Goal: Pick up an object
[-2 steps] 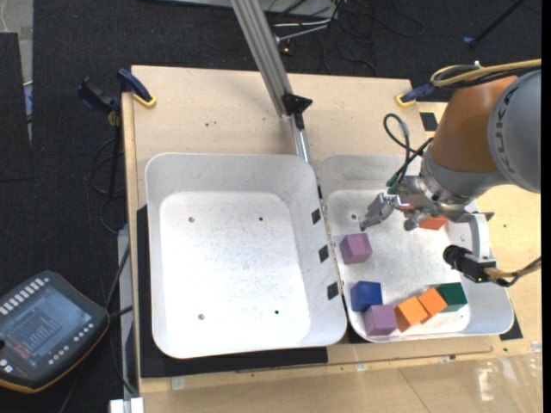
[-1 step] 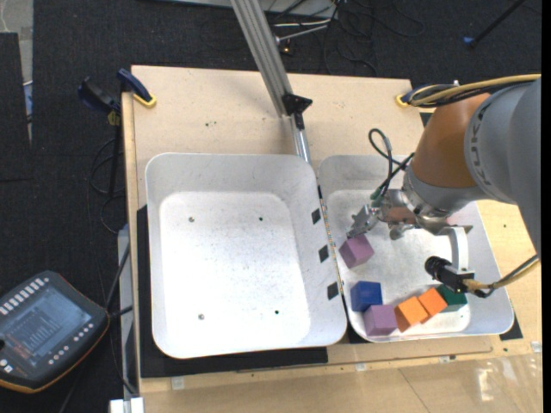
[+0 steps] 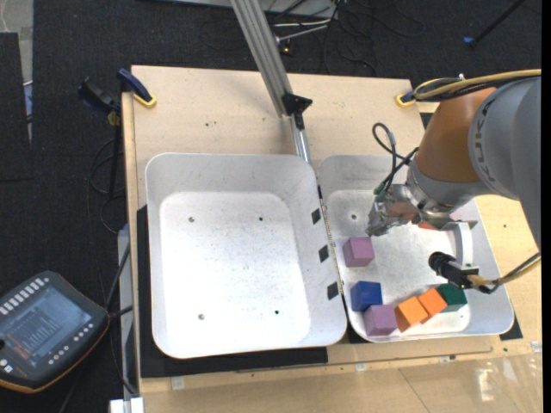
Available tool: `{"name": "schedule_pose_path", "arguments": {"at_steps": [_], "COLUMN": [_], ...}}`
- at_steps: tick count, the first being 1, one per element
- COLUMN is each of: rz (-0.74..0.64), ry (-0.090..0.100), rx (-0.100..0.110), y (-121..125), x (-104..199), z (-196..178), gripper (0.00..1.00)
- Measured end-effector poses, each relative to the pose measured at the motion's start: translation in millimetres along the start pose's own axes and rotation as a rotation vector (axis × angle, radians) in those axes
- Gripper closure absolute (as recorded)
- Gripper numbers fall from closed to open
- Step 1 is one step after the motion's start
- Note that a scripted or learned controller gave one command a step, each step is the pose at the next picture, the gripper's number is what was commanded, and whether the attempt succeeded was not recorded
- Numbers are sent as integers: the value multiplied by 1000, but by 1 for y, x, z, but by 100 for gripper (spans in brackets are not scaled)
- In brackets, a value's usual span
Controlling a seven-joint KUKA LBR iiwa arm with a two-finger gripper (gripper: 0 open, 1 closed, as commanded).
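The right bin (image 3: 344,198) holds several small blocks. A purple block (image 3: 359,250) lies near its middle. A blue block (image 3: 366,294) sits in front of it, with another purple block (image 3: 380,319), an orange block (image 3: 419,307) and a green block (image 3: 452,297) along the front edge. My gripper (image 3: 381,220) hangs low over the right bin, just behind and to the right of the middle purple block. I see nothing held in it.
The left bin (image 3: 228,252) lies beside the right one. A slanted metal pole (image 3: 267,54) comes down from the top to the gap between the bins. Clamps (image 3: 138,89) sit at the bench's far corners. A teach pendant (image 3: 43,325) lies at the lower left.
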State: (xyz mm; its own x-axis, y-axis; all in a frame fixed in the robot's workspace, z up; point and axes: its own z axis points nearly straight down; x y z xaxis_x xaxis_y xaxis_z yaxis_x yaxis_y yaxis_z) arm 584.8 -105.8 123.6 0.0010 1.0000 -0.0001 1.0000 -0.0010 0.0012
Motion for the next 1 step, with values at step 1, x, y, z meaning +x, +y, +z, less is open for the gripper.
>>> {"name": "schedule_pose_path", "arguments": {"at_steps": [1], "rz": [0], "ry": [-1], "rx": [-4], "y": [1], "x": [-5], "z": [-44], "gripper": [100]}}
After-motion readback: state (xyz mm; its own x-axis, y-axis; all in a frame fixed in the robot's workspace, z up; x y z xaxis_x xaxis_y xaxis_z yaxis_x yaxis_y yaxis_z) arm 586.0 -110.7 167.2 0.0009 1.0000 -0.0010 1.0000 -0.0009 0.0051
